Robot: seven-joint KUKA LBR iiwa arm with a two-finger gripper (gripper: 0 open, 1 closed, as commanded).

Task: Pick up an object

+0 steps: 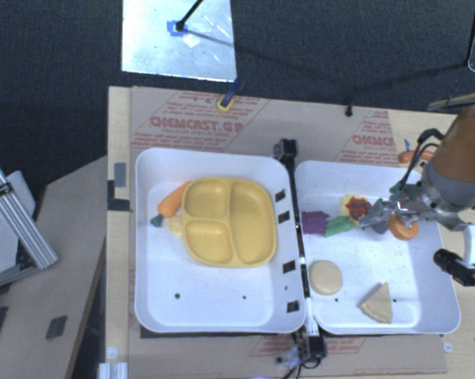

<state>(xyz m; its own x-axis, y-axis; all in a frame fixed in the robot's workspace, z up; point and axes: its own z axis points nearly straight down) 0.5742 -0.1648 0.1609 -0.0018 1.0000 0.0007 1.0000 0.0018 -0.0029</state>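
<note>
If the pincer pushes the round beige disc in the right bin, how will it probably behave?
The round beige disc lies flat, so it would probably slide, not roll. It looks like a rigid, light toy. The right white bin has a smooth floor, and open space around the disc suggests it may skid away.

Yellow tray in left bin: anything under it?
A carrot pokes out from the yellow tray's left edge, leaf end toward the bin wall. Whatever else lies beneath is covered.

The arm (459, 155) reaches in from the right, its orange band uppermost and wrist angled down and leftward, the gripper (375, 216) low at its tip.
</note>
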